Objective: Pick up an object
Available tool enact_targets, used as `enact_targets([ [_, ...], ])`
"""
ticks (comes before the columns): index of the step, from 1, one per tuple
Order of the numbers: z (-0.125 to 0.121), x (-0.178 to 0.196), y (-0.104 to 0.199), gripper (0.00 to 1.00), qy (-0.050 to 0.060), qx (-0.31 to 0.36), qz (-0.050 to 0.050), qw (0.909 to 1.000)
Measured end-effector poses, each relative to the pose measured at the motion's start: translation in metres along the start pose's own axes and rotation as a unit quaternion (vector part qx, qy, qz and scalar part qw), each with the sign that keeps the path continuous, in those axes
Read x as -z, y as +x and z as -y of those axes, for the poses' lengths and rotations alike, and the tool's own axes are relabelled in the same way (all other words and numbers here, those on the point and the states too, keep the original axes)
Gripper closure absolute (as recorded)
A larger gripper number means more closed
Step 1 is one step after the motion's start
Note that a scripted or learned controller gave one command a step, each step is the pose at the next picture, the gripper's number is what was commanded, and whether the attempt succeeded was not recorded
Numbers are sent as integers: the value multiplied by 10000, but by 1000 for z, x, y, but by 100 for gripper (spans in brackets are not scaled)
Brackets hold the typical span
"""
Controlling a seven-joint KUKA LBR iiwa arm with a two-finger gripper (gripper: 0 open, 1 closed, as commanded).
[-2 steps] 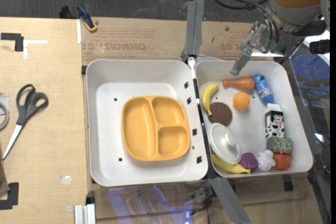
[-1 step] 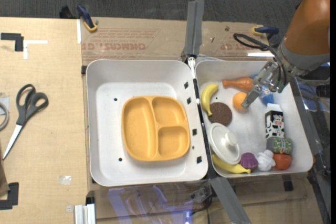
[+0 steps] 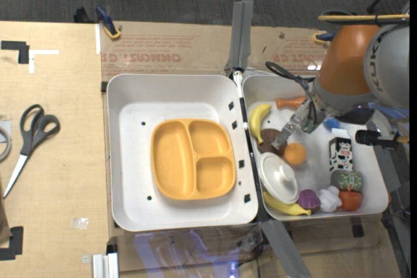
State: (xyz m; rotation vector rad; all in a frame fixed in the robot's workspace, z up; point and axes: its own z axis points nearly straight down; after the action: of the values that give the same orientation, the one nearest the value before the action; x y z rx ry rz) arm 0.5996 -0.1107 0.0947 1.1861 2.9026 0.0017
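Note:
My gripper (image 3: pixel 287 134) reaches down into the right bin (image 3: pixel 373 208) from the grey and orange arm (image 3: pixel 348 68). Its tip is right at a dark brown object (image 3: pixel 269 142) that lies between a yellow banana (image 3: pixel 258 119) and an orange ball (image 3: pixel 294 154). Nothing is visibly lifted. A white bowl (image 3: pixel 280 178) lies just below the ball. An orange carrot (image 3: pixel 289 101) lies behind the gripper.
The right bin also holds a second banana (image 3: pixel 287 208), a purple item (image 3: pixel 309 200), a white item (image 3: pixel 330 198), a red item (image 3: pixel 350 200), a green item (image 3: pixel 345 180) and a cow-patterned box (image 3: pixel 340 154). The left bin (image 3: pixel 124 140) holds a yellow divided plate (image 3: pixel 193 158). Scissors (image 3: pixel 29 137) lie on the bench at left.

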Motion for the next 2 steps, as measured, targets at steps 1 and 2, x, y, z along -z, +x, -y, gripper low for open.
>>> enact_targets([
  [1, -1, 11, -1, 100, -13, 8, 16, 10000],
  [2, -39, -2, -31, 100, 12, -1209, -3, 9927],
])
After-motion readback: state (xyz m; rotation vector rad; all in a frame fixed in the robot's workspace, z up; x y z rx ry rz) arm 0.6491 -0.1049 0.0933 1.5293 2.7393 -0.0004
